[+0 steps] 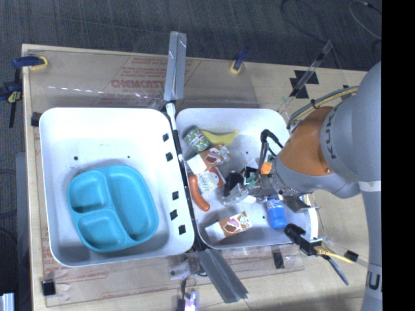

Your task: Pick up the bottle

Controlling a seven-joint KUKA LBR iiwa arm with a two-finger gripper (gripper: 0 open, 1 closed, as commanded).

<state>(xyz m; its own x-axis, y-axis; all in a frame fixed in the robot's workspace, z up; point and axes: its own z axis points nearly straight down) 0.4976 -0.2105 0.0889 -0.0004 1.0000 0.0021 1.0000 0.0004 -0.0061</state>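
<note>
Jaws: can't tell their state, I'm hovering my gripper (pixel 241 185) by the bottle (pixel 275 214), needing to line up.

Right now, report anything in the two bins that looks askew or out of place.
Nothing looks spilled or damaged. The right bin is a loose jumble: banana, hot dog and small packets lie at mixed angles. The blue tray sits skewed in the left bin.

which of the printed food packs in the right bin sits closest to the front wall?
The flat red-and-white printed carton, lying tilted by the right bin's front wall. The other printed packs cluster farther back, near the yellow banana.
</note>
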